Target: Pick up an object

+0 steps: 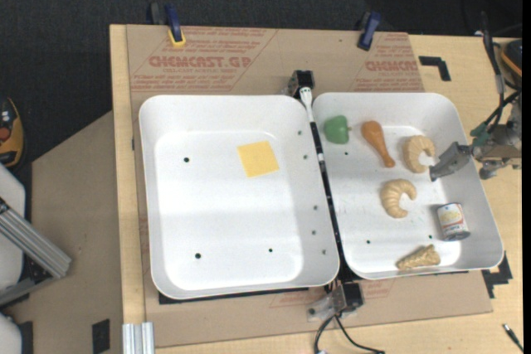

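**Claw at the bin's edge, nothing picked yet**

Here's the claw (444, 162), low over the right bin (477, 249) near its right rim, and nothing sits between its fingers. Whether they're open or closed I can't tell; it's too small and dark. This looks like the approach step. Nearest target: the croissant (419, 152) just to the claw's left, almost touching. A second croissant (398, 197) lies below-left, the small can (451, 220) just below, and the drumstick (377, 142) and green pepper (335, 129) farther left. A crumbly pastry piece (417, 259) rests well below. Next it needs to centre over one item and descend; the bin wall crowds its right side. Far left, a yellow square (258, 158) lies in the left bin (166, 195).
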`<state>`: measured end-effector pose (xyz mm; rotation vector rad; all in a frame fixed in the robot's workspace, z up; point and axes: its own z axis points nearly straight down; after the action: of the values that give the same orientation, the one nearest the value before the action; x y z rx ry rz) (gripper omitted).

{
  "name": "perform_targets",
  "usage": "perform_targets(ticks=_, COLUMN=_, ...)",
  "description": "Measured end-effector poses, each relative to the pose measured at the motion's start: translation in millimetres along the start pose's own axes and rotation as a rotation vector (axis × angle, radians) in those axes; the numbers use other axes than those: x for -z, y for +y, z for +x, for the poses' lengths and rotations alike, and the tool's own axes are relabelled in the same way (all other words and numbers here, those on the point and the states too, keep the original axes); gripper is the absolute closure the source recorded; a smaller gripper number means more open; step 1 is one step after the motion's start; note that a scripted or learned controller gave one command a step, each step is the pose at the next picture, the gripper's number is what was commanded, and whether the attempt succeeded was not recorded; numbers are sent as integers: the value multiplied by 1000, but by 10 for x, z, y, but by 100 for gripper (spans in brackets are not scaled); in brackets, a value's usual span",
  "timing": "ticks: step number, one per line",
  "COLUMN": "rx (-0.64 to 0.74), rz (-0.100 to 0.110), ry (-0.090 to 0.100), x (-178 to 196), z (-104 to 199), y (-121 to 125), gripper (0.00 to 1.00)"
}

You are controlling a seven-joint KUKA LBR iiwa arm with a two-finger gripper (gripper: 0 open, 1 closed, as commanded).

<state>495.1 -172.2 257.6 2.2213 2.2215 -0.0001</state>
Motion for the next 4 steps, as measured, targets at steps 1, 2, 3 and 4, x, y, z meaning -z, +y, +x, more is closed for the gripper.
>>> perform_targets(ticks=1, rx=8, rz=13, ry=7, x=-1478, z=847, y=175, gripper=0)
perform_targets(ticks=2, rx=0, rz=-6, ry=-3, x=-1285, z=447, y=666, gripper=0)
perform_targets(ticks=3, rx=2, rz=-5, ry=-2, x=-1081, z=484, y=908, gripper=0)
perform_targets(ticks=4, rx=-1, rz=-14, ry=-8, x=-1703, z=539, y=519, gripper=0)
